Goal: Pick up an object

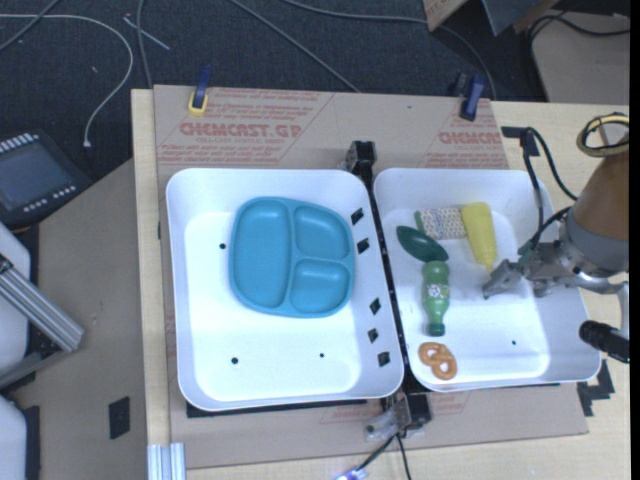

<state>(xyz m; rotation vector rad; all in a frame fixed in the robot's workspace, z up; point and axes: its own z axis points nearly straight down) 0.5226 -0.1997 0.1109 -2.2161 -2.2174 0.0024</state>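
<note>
Nearest the camera, a pretzel (pixel 438 360) is seen lying at the front of the right bin (pixel 520 363), close to the divider. Just behind it a green bottle (pixel 435 297) is laid lengthwise, and beyond that a dark green leaf-shaped piece (pixel 418 242), a speckled packet (pixel 441 222) and a yellow piece (pixel 481 234) are gathered toward the back wall. The pincer (pixel 503 280) is placed low over the right bin's floor, to the right of the bottle and apart from it; whether its fingers are spread or closed cannot be told, and nothing is seen held between them. In the left bin (pixel 200 298) a blue divided plate (pixel 292 256) is left well apart from the arm. No object is judged to be picked yet. A miss is likely if the pincer is closed where it stands, since bare floor lies beneath it. If the bottle is chosen, it could be rolled aside by a finger touching its rounded flank. The crowded pieces at the back could be nudged together, so that two are caught or none. The worktop (pixel 260 128) lies behind.
</note>
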